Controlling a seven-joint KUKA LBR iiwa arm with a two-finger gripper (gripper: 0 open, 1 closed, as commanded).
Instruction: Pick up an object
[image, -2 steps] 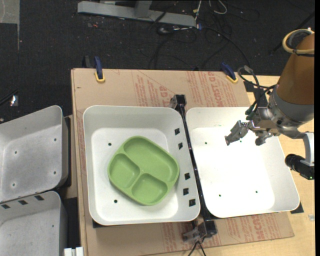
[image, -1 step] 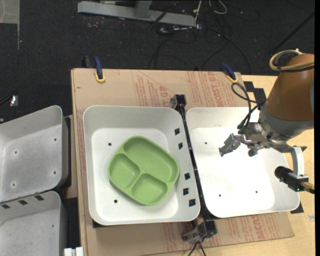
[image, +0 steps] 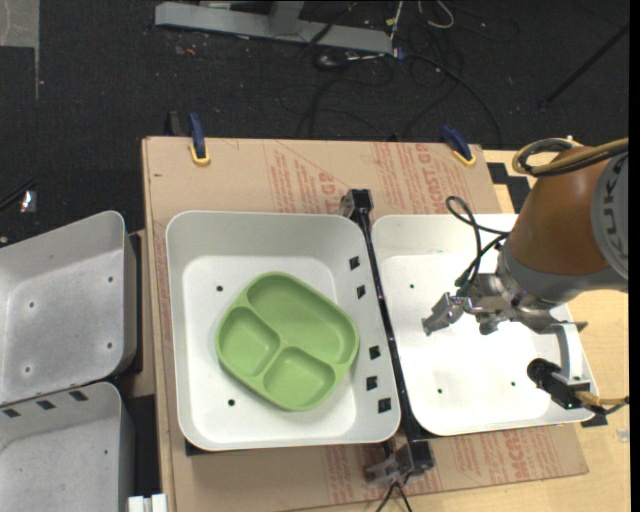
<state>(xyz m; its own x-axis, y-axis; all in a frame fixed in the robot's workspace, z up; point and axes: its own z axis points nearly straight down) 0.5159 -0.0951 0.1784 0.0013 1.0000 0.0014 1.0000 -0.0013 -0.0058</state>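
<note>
A light green plate (image: 288, 342) with three compartments lies flat in the left white bin (image: 190, 250), slightly toward its front. My gripper (image: 462, 320) hangs over the right white bin (image: 420, 235), near that bin's middle and well to the right of the plate. Its two fingers stand apart, open, with nothing between them. The grey and orange arm (image: 565, 225) comes in from the right and covers part of the right bin's far corner.
A black divider with clips (image: 378, 320) runs between the two bins. Both bins sit on a cardboard sheet (image: 270, 165) held by blue clamps. Two more white trays (image: 60, 300) lie off to the left. Cables hang beside the wrist.
</note>
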